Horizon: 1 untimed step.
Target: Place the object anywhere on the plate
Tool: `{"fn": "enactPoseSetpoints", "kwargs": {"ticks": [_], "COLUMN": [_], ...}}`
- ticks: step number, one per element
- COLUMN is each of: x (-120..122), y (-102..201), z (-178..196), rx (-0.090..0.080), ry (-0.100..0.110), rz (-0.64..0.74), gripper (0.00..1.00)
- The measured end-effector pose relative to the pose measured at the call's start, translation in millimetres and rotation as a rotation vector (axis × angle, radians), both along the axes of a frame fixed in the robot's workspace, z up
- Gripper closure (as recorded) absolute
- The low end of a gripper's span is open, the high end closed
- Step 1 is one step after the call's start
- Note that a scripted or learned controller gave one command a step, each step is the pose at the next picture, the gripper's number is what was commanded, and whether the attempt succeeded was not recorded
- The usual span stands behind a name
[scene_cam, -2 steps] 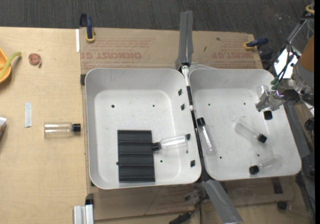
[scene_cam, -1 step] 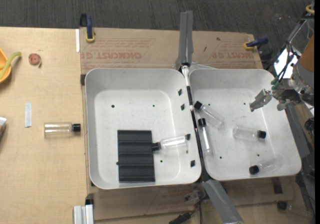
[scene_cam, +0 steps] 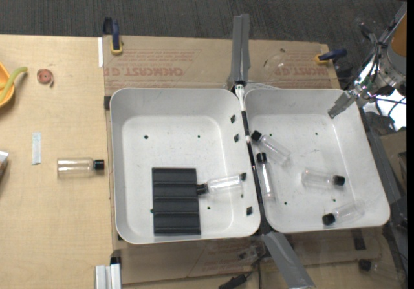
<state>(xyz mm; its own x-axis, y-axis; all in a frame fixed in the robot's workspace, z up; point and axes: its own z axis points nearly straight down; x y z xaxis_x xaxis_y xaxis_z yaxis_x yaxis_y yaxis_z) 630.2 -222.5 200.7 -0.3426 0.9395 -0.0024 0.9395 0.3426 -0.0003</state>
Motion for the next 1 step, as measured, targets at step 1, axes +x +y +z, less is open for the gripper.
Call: {"fn": "enactPoseSetpoints", "kwargs": {"ticks": [1], "x": [29.7], "y": [1.4], "z": [31.6], "rx": [0.0], "ry": [-0.002], "rz": [0.148], "gripper": [0.0]}}
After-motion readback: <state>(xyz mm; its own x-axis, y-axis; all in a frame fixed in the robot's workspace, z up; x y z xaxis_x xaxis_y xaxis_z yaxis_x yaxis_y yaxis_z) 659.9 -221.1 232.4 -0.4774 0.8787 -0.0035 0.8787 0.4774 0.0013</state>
